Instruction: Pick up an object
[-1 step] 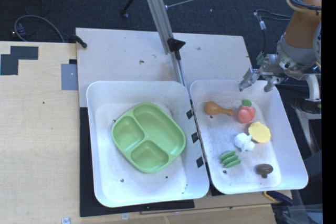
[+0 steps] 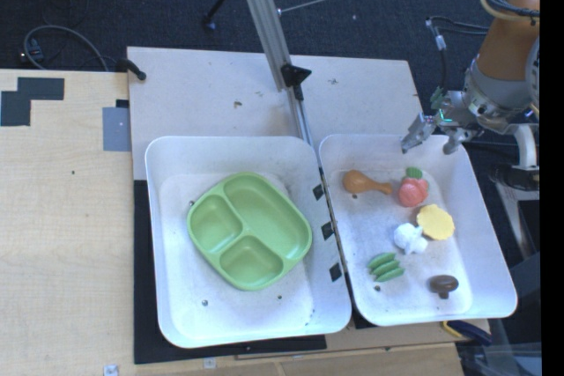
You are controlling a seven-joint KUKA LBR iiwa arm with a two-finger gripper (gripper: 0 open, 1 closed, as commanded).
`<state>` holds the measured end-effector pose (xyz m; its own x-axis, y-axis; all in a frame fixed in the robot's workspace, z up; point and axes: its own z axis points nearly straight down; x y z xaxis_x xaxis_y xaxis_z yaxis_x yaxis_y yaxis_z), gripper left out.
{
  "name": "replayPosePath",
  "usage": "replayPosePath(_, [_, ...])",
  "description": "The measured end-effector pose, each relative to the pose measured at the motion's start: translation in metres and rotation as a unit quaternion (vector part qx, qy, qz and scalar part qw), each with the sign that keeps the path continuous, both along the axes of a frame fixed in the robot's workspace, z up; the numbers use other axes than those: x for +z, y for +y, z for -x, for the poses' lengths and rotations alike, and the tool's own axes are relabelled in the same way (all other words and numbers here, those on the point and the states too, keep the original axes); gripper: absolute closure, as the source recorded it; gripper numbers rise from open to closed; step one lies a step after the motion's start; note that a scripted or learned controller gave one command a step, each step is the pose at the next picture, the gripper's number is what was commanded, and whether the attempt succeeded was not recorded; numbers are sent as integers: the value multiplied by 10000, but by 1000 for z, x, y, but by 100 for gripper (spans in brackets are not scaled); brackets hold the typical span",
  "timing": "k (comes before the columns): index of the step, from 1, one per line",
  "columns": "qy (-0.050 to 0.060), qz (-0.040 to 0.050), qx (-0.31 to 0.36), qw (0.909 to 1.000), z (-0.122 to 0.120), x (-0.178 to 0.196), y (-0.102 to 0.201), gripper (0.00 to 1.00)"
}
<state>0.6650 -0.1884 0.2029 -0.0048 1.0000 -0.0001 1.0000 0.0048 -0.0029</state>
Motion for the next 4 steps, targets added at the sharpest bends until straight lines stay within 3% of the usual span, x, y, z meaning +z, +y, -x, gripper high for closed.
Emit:
replayPosePath(1, [26, -9, -19, 10000, 6, -64, 1, 0])
replayPosePath(2, [-26, 15, -2, 10000, 5, -110, 2, 0])
replayPosePath(3, [-40, 21, 8, 10000, 3, -97, 1, 100])
replayPosePath(4, [-33, 6, -34, 10000, 12, -42, -2, 100])
